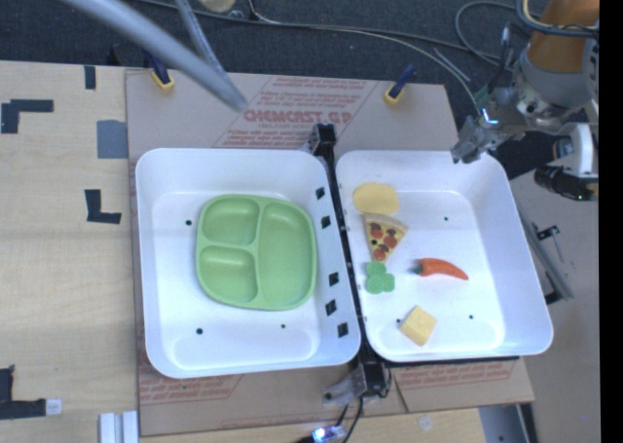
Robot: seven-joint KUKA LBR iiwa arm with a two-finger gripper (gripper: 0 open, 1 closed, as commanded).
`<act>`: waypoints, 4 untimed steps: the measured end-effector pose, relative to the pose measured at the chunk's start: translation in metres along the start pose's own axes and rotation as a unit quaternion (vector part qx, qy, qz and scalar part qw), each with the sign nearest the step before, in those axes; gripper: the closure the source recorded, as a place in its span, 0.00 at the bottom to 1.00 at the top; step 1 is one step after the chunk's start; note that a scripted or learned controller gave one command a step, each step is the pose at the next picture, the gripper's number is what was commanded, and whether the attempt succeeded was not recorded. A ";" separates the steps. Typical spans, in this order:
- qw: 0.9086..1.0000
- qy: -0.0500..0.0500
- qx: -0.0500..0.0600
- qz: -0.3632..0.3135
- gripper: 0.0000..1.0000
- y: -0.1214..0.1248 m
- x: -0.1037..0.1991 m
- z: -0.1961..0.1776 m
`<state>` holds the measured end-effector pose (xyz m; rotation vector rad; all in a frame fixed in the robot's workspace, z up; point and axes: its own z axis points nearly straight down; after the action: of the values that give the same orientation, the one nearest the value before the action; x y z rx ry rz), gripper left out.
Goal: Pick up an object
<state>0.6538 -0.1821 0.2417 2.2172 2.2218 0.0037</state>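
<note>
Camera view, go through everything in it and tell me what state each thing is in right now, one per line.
Green tray: flat in the left bin, nothing on it.
Yellow round piece: lying in the right bin.
Pizza slice: lying flat.
Green piece: lying loose.
Red pepper: on its side.
Cheese block: lying loose.
Tool: above the right bin's far corner, holding nothing.

Green tray [257, 252], white bins [156, 237], red pepper [443, 270].

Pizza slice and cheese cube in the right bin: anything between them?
In the camera view, the green broccoli piece sits between the pizza slice and the cheese cube, just below the slice's tip. The chili pepper lies off to the right of that line.
</note>
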 end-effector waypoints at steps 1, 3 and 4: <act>1.000 0.001 0.003 -0.002 1.00 -0.003 0.063 0.008; 1.000 0.000 0.003 -0.002 1.00 -0.018 0.169 0.029; 1.000 0.001 0.004 -0.002 1.00 -0.027 0.223 0.034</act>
<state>0.6260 0.0405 0.2079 2.2169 2.2302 -0.0029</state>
